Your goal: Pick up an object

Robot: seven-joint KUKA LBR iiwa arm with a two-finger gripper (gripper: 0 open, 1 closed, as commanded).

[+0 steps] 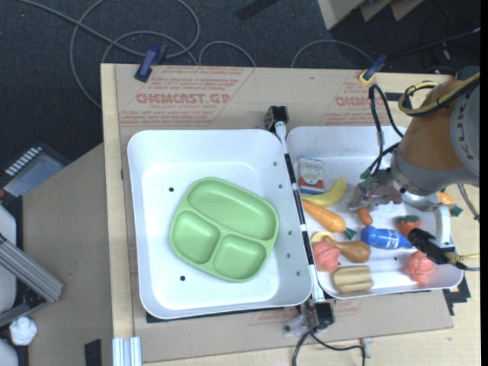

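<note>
Gripper is low in the right bin, among crowded toy food. Whether it is apart, together or clamped on anything cannot be told. Nearest candidates: banana just left, carrot left and nearer, blue bottle nearer. Left bin holds a green tray.

Risks, as judged: crowding could cause a glancing contact, a pinch on two items, or a closure on nothing.

2 bins, 1 green tray, ~9 toy foods.
</note>
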